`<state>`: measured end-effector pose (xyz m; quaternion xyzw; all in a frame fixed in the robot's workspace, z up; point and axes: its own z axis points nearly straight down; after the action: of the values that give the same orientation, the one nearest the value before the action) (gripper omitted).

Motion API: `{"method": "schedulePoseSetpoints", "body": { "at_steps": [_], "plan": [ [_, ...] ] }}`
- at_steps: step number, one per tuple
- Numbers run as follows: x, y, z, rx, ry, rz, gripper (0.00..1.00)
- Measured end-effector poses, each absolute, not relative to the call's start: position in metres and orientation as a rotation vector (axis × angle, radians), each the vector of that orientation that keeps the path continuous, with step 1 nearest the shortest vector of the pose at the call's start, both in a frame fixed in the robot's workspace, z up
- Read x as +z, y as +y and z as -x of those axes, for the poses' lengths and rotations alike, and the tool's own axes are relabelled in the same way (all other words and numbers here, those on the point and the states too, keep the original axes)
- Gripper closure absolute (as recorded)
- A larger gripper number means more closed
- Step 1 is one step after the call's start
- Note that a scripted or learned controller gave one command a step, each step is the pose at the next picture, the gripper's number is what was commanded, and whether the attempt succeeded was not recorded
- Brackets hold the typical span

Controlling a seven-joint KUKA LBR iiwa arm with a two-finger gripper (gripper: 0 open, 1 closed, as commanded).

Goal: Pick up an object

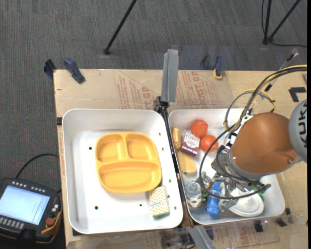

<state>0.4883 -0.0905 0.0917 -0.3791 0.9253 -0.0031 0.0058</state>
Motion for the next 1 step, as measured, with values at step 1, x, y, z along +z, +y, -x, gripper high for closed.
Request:
{"method": "schedulePoseSetpoints", "body": {
  "at_steps": [1],
  "plan": [
    [0.0912,-0.0812,-0.4886,-0.007,2.765,1.466,0.00]
  ]
}}
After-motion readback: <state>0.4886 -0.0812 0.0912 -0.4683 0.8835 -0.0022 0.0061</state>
